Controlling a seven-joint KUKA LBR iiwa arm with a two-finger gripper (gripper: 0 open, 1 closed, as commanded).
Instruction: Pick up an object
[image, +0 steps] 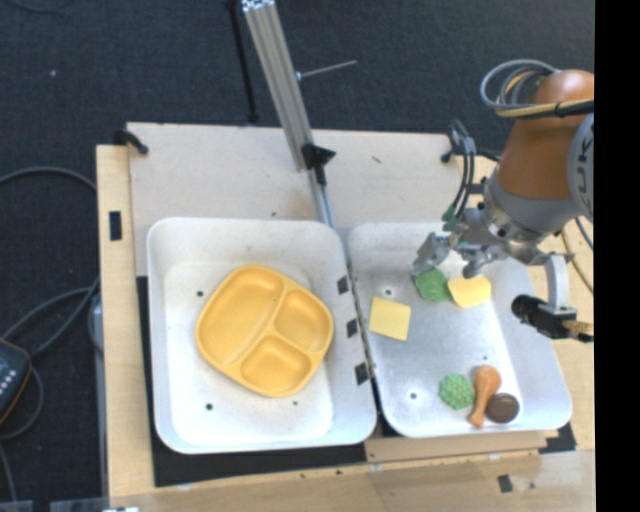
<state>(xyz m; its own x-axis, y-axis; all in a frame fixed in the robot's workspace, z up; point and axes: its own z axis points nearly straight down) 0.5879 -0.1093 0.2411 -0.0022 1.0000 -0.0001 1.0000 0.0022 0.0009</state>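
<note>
Holding a yellow plate (264, 329), left bin (170, 250).

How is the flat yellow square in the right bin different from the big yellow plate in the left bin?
The yellow square is small, flat and plain; the yellow plate is far larger, rounded at the corners and split into three compartments. The square shares its bin with other toys; the plate lies alone. The square looks paler. Both are yellow and lie flat.
</note>
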